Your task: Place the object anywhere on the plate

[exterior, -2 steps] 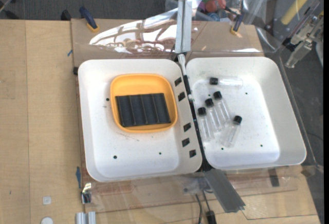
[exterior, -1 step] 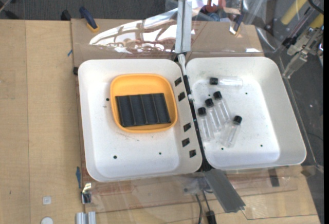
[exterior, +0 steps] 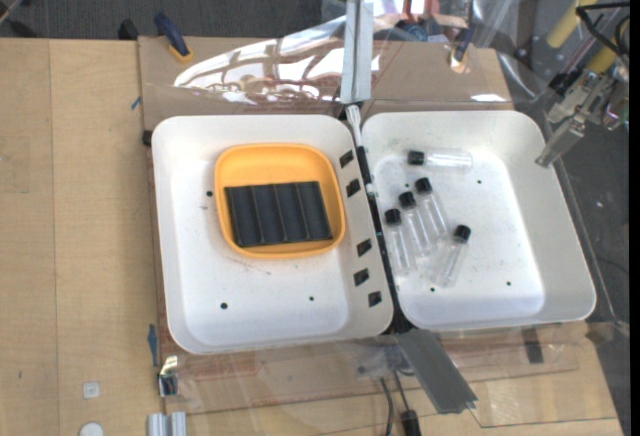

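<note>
- Orange-yellow is the plate (exterior: 280,164), a shallow dish with rounded corners. It sits in the left white bin (exterior: 190,264), a little toward 12 o'clock from the middle of this bin.
- A black ridged block (exterior: 277,213) lies flat on the plate. It covers the middle of the plate and the part toward 6 o'clock, and its grooves run from 12 to 6 o'clock. The rim of the plate is visible on all sides of it.
- The right white bin (exterior: 525,224) touches the left one along the middle wall. It holds five clear vials with black caps.
- One vial (exterior: 440,161) lies across at 12 o'clock in this bin, with its cap pointing to 9 o'clock.
- Three vials (exterior: 420,219) lie close together near the centre, side by side, with their caps toward 11 o'clock.
- The fifth vial (exterior: 452,252) lies just beside them at 4 o'clock, with its cap toward 1 o'clock.
- A grey metal part that seems to be the gripper (exterior: 572,124) is outside the right bin, at 2 o'clock from it and above its rim. It is well apart from the plate and from the vials. I cannot tell if it is open or closed, because it is small and the background behind it is cluttered.
</note>
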`<state>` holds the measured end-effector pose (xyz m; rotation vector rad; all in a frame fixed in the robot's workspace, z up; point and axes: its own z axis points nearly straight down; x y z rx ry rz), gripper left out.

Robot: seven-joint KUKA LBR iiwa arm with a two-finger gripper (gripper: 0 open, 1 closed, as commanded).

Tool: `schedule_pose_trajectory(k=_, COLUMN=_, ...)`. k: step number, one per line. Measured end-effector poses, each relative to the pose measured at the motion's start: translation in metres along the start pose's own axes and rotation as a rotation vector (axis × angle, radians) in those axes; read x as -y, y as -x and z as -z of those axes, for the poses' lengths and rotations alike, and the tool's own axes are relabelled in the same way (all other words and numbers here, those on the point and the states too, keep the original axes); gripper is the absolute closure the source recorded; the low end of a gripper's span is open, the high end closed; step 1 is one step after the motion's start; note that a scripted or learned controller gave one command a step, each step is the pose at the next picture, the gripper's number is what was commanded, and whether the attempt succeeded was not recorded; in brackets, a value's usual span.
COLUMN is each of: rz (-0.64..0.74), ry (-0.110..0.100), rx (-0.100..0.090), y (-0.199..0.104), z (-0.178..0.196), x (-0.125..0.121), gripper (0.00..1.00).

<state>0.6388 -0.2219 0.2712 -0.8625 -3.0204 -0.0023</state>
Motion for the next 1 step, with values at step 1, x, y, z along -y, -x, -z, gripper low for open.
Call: schedule_pose_trajectory(k=1, rz=0.091, ry=0.0, rx=0.0, y=-0.0116, z=0.0038, x=0.0067, gripper=0.0)
